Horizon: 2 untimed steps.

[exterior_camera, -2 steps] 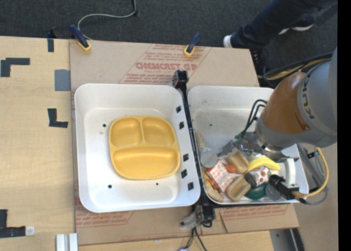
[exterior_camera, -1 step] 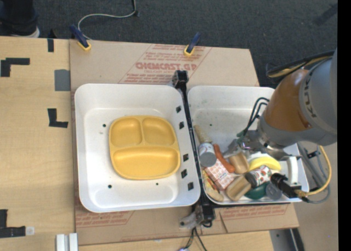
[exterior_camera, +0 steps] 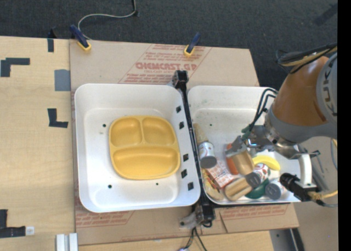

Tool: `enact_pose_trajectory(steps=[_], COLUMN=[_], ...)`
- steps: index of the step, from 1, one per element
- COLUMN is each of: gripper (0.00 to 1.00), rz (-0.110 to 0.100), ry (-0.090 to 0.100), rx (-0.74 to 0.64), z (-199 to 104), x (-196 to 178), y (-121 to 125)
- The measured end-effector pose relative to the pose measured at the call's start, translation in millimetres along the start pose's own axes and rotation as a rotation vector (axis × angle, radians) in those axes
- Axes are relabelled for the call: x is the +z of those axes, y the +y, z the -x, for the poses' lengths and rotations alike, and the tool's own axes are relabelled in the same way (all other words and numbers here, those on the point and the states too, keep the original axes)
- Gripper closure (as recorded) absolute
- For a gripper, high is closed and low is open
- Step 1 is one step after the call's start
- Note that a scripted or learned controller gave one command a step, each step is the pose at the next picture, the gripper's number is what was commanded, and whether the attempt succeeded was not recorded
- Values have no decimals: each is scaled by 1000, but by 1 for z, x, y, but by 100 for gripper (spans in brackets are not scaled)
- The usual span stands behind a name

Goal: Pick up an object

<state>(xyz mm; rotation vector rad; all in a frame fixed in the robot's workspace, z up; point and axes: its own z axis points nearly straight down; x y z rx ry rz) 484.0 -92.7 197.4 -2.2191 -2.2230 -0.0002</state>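
Observation:
My gripper (exterior_camera: 239,147) hangs over the right bin (exterior_camera: 219,104), low above a pile of small objects at its near side. Directly beneath it lies an orange-brown cylinder (exterior_camera: 241,163). Beside that are a yellow banana (exterior_camera: 267,163), a red-and-white box (exterior_camera: 219,176), a tan bread-like piece (exterior_camera: 236,188), a silver can (exterior_camera: 205,150), a grey round lid (exterior_camera: 208,161), a dark cap (exterior_camera: 254,179) and a green item (exterior_camera: 263,192). Whether anything sits in the gripper cannot be seen from this angle.
The left bin (exterior_camera: 90,135) holds a yellow divided plate (exterior_camera: 145,147). A black divider (exterior_camera: 185,129) separates the two bins. The arm's orange band (exterior_camera: 299,99) and grey wrist cover the right bin's right side. The bin's far half shows bare white floor.

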Motion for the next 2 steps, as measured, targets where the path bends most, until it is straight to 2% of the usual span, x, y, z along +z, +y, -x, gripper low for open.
enact_pose_trajectory(steps=[1,2], gripper=[100,100], rz=[-1,-1], ry=[0,0], rx=[-1,-1], z=[-64,-101], x=[-22,-42], y=[0,0])
